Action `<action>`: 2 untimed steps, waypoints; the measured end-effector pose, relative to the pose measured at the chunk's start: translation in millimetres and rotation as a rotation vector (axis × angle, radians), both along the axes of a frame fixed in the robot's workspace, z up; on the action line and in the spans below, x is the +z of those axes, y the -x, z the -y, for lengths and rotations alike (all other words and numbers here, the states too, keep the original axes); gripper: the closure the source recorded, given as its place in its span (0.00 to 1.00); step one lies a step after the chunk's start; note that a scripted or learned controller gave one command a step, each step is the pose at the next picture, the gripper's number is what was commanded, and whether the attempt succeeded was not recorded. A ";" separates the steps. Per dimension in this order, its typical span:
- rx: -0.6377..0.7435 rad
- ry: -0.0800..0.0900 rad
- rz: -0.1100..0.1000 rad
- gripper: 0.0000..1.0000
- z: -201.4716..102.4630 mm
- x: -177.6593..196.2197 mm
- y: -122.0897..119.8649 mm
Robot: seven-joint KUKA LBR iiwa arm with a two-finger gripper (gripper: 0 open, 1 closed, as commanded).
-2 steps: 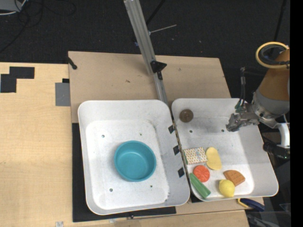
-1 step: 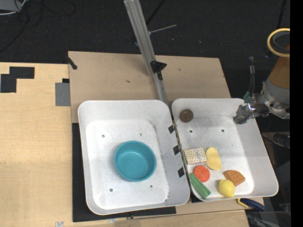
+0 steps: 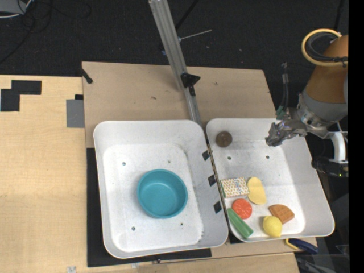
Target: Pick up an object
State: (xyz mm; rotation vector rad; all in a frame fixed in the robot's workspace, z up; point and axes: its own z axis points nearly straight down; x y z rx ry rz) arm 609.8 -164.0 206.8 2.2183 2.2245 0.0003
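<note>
The gripper [image 3: 275, 137] hangs over the far right part of the right bin [image 3: 296, 164], below the arm's orange band. Nothing shows between its dark fingers. A brown round object [image 3: 223, 139] lies at the bin's far left corner, well left of the gripper. Near the front of the bin sit a patterned beige block [image 3: 234, 186], a pale yellow piece [image 3: 256, 191], a red round item [image 3: 242, 208], a green stick [image 3: 240, 223], a yellow ball [image 3: 272, 226] and a brown-orange piece [image 3: 281, 212].
The left bin [image 3: 114, 147] holds a teal bowl [image 3: 162, 193]. A metal rail [image 3: 173, 50] slants down from the back to the divider between the bins. Bare bin floor lies between the gripper and the front cluster.
</note>
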 end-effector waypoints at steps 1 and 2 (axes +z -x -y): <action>0.001 -0.001 -0.001 1.00 -58.1 -4.9 -1.5; 0.001 -0.001 0.000 1.00 -112.1 10.0 1.7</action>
